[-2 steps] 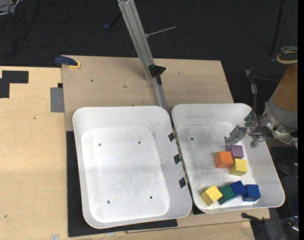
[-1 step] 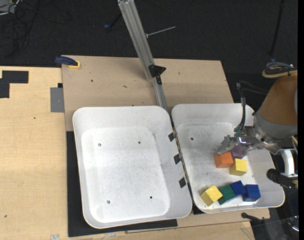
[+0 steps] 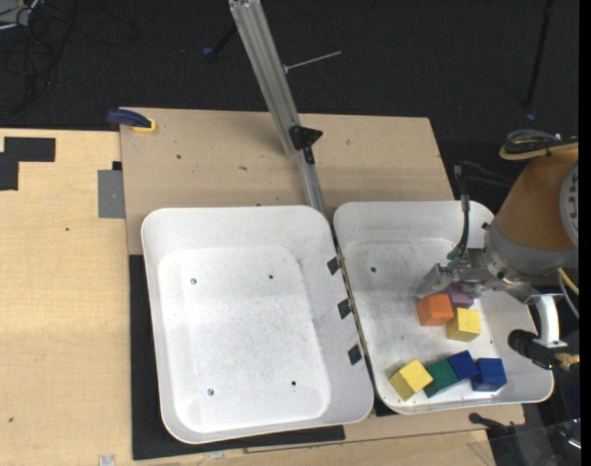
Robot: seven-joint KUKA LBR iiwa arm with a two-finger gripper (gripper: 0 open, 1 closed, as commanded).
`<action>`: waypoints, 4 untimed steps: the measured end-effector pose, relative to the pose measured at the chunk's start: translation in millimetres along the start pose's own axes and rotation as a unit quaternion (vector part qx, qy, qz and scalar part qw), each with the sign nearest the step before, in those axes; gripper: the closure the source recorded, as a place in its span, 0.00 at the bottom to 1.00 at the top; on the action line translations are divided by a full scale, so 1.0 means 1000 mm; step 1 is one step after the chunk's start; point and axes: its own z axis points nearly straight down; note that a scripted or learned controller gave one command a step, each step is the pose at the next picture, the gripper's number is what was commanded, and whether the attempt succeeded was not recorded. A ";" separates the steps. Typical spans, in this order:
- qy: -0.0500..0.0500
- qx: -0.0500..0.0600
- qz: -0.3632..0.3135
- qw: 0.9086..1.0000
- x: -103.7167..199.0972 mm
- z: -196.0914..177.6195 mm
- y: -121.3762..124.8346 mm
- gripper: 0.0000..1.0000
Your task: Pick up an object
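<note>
My gripper [image 3: 450, 282] is low over the right bin [image 3: 392, 231], reaching in from the right. Just below it lie an orange block [image 3: 434, 310], a small purple block [image 3: 463, 298] and a yellow block [image 3: 464, 324], packed close together. The purple block is partly covered by the gripper, and I cannot tell whether the gripper touches it. Nearer the bin's front edge sit a second yellow block [image 3: 410, 378], a green block [image 3: 441, 378] and two blue blocks [image 3: 462, 363] [image 3: 489, 374].
The left bin [image 3: 179, 231] stands beside the right one, with black clips [image 3: 344, 308] along the shared rim. A slanted metal rail [image 3: 272, 76] rises behind the bins. The arm's orange band [image 3: 538, 207] fills the right side.
</note>
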 end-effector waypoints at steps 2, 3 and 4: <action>0.004 0.009 0.000 1.000 -0.004 -0.053 -0.002 1.00; 0.003 0.008 -0.002 1.000 -0.005 -0.113 0.008 1.00; 0.003 0.008 -0.002 1.000 -0.006 -0.165 0.010 1.00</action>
